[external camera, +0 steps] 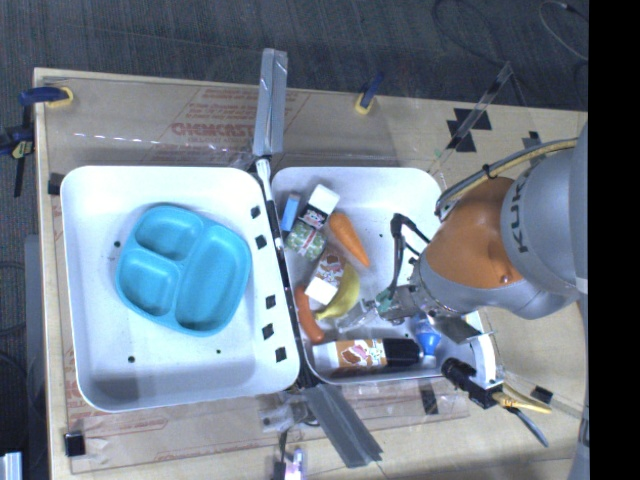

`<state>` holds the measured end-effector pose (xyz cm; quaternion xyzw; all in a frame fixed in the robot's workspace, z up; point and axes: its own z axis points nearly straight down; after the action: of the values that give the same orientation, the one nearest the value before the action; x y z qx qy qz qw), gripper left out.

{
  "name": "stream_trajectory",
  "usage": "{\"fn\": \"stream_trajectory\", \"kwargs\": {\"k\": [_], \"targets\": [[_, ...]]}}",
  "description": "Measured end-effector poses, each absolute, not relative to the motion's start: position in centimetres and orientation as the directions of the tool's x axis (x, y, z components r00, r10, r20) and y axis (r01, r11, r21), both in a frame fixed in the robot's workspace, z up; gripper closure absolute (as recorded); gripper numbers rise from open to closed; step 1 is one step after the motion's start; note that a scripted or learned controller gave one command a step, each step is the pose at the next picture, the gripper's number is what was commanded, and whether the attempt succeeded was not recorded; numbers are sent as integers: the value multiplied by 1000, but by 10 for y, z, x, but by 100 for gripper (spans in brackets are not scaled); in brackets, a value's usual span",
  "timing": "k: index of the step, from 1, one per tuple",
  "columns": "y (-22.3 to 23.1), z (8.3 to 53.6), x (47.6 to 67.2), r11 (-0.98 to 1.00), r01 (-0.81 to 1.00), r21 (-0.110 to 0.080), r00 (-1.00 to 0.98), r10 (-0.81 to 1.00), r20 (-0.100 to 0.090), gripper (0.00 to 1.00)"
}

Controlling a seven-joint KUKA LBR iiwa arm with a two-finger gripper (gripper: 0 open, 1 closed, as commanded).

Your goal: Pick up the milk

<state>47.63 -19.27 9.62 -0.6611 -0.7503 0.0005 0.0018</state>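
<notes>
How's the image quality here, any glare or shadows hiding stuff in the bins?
Camera view: soft focus throughout; even lighting; faint shadow in the left bin near corner; the arm covers part of the right bin; blue tray reads clearly.

You see the arm (500, 243) over the right bin (400, 183); the blue tray (185, 268) sits in the left bin (90, 198).
</notes>
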Motion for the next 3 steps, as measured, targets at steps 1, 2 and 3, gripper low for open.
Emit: {"fn": "stream_trajectory", "kwargs": {"k": [1,2,3], "targets": [[-152,95,476,291,957,-2,-291,957,-1,0],[-135,192,489,296,955,0,-296,955,0,0],[-175,91,504,415,910,-2,-415,910,2,0]]}}
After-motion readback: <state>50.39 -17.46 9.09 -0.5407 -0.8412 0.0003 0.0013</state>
